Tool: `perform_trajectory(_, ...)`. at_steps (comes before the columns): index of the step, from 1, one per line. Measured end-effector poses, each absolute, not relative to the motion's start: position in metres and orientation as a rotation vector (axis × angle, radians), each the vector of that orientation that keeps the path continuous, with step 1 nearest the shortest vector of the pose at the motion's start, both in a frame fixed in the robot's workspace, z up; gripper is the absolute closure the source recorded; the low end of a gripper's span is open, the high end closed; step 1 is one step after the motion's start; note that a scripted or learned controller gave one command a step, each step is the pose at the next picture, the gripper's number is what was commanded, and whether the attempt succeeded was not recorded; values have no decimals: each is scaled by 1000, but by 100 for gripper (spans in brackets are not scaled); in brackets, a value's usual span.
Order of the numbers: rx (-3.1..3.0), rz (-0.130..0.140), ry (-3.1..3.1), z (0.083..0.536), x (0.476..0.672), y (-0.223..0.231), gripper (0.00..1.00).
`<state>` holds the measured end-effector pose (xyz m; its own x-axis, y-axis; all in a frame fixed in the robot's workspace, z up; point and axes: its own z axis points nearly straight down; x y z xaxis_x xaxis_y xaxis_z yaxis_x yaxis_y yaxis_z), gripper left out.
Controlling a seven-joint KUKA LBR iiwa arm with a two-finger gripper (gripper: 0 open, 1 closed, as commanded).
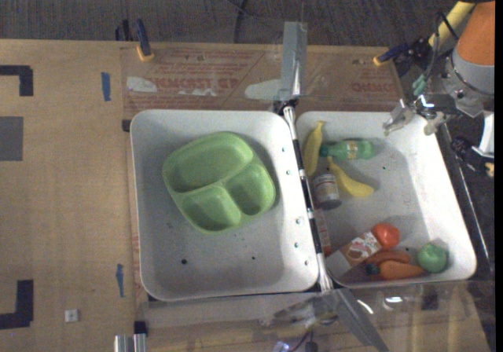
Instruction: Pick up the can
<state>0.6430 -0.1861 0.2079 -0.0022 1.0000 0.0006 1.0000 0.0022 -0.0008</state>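
The can [325,189] is a small tin with a brown and white label. It stands in the right bin [452,209] near the left wall, between two bananas. My gripper [412,119] hangs over the bin's far right corner, well up and to the right of the can. Its fingers are spread open with nothing between them.
One banana [313,148] lies behind the can and another banana [353,181] just to its right. A green bottle [350,150] lies further back. A packet [361,247], tomato [385,234], carrot [397,269] and green apple [432,257] sit at the front. The left bin [157,264] holds a green divided plate [219,181].
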Motion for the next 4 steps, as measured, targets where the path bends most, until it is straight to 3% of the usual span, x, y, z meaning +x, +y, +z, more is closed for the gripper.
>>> perform_trajectory(1, -2182, 3, -2255, 107, 626, -188, 0)
perform_trajectory(2, -2184, -1, -2259, 109, 628, -189, 0)
perform_trajectory(3, -2003, -4, -2431, 89, 531, -195, 0)
perform_trajectory(4, -2015, -5, -2439, 101, 533, -198, 100)
